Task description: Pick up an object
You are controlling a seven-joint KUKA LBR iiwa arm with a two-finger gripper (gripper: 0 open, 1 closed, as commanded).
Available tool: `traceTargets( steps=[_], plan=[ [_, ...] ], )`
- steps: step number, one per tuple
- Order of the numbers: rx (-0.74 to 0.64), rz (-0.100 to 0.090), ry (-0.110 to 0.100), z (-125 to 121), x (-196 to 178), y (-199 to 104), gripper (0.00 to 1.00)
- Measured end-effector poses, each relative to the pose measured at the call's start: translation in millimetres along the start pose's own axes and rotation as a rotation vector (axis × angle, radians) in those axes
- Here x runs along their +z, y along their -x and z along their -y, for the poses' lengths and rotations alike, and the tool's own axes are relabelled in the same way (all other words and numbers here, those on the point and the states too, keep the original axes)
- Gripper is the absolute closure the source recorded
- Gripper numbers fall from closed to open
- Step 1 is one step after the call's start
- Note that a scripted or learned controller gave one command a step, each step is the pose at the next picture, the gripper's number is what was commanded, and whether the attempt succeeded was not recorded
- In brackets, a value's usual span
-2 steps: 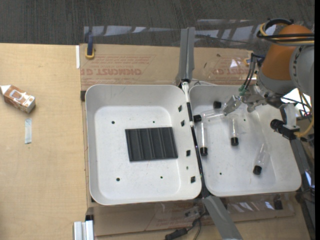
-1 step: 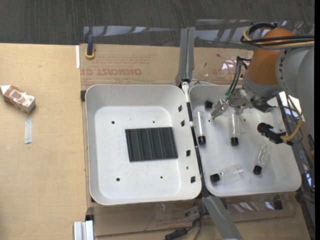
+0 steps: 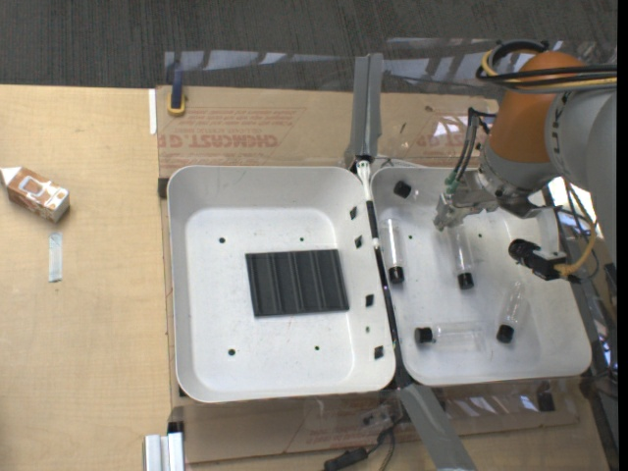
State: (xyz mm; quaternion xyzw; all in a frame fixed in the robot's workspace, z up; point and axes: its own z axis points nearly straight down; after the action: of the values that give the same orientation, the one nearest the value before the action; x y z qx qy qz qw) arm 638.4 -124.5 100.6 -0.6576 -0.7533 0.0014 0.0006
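Clearly, we see the hand (image 3: 453,210) low in the right bin (image 3: 549,366), its opening impossible to tell, and the clear tubes (image 3: 461,258) nearby may roll away.

We count two white bins: the left bin (image 3: 191,292) and the right bin (image 3: 549,356). In the left bin we see one dark ribbed mat (image 3: 296,283). In the right bin we count four clear tubes with black caps: one (image 3: 392,253) by the left wall, one (image 3: 462,261) in the middle, one (image 3: 449,337) lying near the front, and one (image 3: 510,312) to the right. We also see one loose black cap (image 3: 401,190) near the back. On the wooden table we count one small box (image 3: 37,194) and one little grey strip (image 3: 55,260). There is one robot arm (image 3: 535,116).
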Motion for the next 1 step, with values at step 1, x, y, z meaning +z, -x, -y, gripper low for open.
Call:
traceTargets(
  steps=[1],
  plan=[
    [0.0, 0.0, 0.001, -0.4, -0.4, 0.2, 0.0]
  ],
)
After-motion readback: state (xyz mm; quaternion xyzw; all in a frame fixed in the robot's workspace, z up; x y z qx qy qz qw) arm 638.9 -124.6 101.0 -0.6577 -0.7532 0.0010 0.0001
